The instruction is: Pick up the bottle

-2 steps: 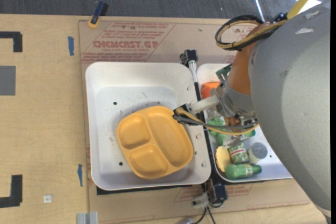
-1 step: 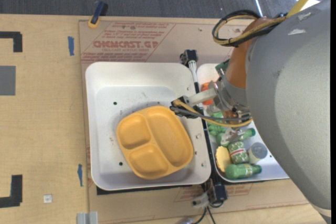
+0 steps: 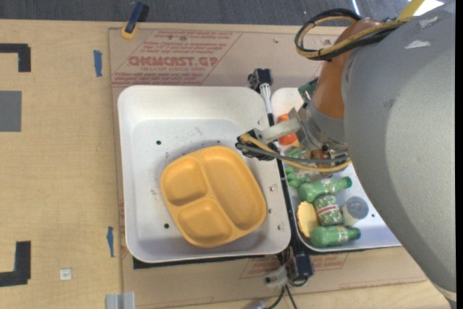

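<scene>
Camera view, and the arm (image 3: 405,127) sweeps in huge from the right, its grey body covering most of the right-hand bin (image 3: 376,231). The orange band (image 3: 334,87) sits just above the wrist, and the wrist hangs right over that bin's upper left part, close to the divide between the two bins. The gripper (image 3: 307,155) points down into the pile of objects there; whether it is spread or closed, I cannot tell, the wrist and cables hide it.

Where is the target? A green bottle (image 3: 327,187) lies on its side in the right-hand bin, just below the gripper, and a second green bottle (image 3: 334,235) lies further down, near that bin's lower edge. Between them lies a small can (image 3: 328,212) with a red label, and a grey round cap (image 3: 355,208) lies to its right.

The yellow divided tray (image 3: 213,194) rests in the left-hand bin (image 3: 145,155), well apart from the gripper.

My read: this is the approach, descending onto the pile, nothing lifted yet. The next move calls for settling squarely across the upper bottle's body, since it lies tight among its neighbours.
</scene>
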`<action>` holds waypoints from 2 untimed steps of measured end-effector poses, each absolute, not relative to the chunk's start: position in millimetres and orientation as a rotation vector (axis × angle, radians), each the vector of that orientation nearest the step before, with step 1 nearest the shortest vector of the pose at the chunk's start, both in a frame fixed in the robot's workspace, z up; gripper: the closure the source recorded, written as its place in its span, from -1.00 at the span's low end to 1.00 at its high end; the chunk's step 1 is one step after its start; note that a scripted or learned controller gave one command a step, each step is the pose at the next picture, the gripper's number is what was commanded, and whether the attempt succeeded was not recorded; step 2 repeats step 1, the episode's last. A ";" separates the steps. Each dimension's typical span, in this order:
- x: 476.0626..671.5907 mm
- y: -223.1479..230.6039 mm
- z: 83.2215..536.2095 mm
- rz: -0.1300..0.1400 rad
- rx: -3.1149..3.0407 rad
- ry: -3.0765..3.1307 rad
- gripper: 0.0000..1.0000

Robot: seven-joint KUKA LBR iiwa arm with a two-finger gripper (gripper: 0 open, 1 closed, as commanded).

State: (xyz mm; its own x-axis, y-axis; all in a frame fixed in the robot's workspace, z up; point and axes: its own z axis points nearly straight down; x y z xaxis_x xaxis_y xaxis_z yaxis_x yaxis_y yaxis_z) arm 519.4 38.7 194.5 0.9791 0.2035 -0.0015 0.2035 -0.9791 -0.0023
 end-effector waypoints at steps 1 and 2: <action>519.4 38.7 194.5 0.003 -3.123 -0.321 -1.00; 519.4 38.7 194.5 0.003 -3.123 -0.321 -1.00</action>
